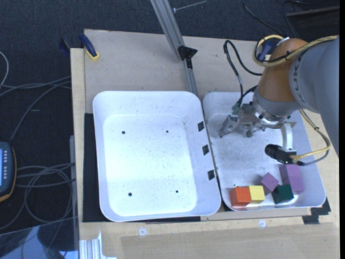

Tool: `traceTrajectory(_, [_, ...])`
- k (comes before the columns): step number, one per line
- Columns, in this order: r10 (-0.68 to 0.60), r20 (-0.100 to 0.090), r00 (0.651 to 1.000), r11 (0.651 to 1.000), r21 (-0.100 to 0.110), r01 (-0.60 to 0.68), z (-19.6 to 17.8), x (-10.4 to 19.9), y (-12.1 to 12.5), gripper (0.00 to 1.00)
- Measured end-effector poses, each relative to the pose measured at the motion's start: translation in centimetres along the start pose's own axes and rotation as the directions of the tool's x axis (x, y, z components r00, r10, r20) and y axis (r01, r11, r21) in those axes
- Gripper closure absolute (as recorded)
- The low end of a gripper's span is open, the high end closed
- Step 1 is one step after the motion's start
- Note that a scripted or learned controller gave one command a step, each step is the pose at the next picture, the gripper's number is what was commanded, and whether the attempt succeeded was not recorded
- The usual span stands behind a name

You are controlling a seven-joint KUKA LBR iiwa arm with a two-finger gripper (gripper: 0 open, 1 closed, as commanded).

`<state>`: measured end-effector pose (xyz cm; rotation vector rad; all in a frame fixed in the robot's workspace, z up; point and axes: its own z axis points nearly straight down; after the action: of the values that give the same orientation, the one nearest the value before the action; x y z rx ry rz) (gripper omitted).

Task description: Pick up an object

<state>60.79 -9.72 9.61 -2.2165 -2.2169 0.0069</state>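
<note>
Orange block (pixel 241 195), beside yellow block (pixel 256 192), right bin's (pixel 232 161) near edge

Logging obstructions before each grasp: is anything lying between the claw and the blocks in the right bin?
Nothing visible. The claw sits over the upper part of the right bin; the blocks cluster at its lower edge. Between them is bare bin floor. A black part of the arm juts out just above the purple blocks, off to the side.

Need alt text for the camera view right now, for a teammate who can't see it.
The gripper hangs over the upper part of the right bin, apart from the blocks clustered at its near edge: orange block, yellow block, green block and two purple blocks. The left bin sits beside it.
</note>
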Motion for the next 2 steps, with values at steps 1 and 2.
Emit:
traceTrajectory(1, [-0.001, 0.0, 1.0, 1.0, -0.009, 0.001, -1.5, 0.0, 0.3, 1.0])
traceTrajectory(2, [-0.002, 0.002, 1.0, 1.0, -0.014, 0.002, -6.6, 1.0, 0.0, 1.0])
